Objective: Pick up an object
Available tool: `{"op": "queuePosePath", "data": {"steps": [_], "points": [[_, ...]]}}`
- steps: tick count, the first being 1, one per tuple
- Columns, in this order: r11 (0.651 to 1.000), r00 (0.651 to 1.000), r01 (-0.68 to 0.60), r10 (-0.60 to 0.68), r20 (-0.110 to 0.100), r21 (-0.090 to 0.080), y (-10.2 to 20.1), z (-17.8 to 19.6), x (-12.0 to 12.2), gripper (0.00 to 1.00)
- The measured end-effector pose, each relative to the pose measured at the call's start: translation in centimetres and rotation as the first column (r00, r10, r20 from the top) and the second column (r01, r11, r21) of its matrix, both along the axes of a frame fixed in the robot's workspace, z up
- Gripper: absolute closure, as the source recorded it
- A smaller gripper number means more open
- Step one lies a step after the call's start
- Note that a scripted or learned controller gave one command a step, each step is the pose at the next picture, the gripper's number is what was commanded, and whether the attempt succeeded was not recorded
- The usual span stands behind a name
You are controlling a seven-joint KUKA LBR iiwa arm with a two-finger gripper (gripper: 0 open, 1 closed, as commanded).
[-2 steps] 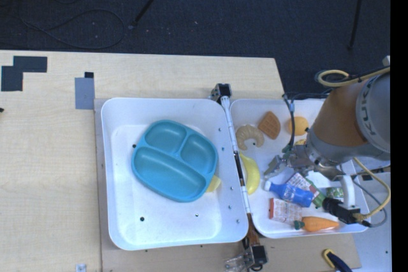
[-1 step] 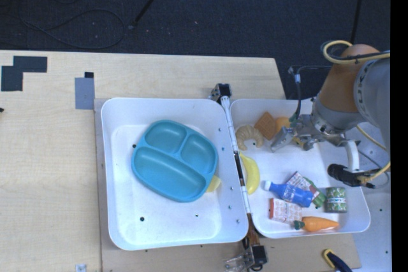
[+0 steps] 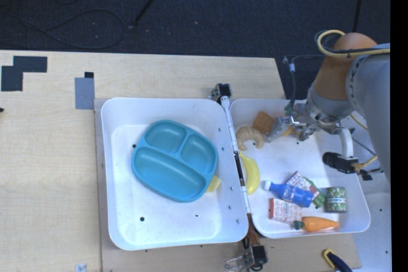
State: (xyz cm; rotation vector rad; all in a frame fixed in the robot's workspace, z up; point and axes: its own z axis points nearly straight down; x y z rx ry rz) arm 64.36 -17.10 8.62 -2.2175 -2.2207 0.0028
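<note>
My gripper (image 3: 288, 128) hangs low over the back of the right bin (image 3: 357, 216), reaching in from the right below the orange band. Just to its left lie a brown block (image 3: 262, 120) and a tan croissant (image 3: 249, 136). A yellow banana (image 3: 250, 174) lies along the bin's left wall. Toward the front sit a blue bottle (image 3: 289, 193), a red and white packet (image 3: 281, 210), an orange carrot (image 3: 317, 223) and a green can (image 3: 336, 199). I see nothing held in the gripper.
The left bin (image 3: 121, 213) holds a blue divided plate (image 3: 174, 160) with a small yellow piece (image 3: 214, 183) at its right edge. A black clamp strip (image 3: 233, 150) runs between the bins. Cables trail by the arm on the right.
</note>
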Motion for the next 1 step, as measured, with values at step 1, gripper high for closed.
{"op": "queuePosePath", "data": {"steps": [1], "points": [[1.000, 1.000, 0.000, 0.000, -0.001, 0.000, 1.14, -0.01, -0.02, 0.00]]}}
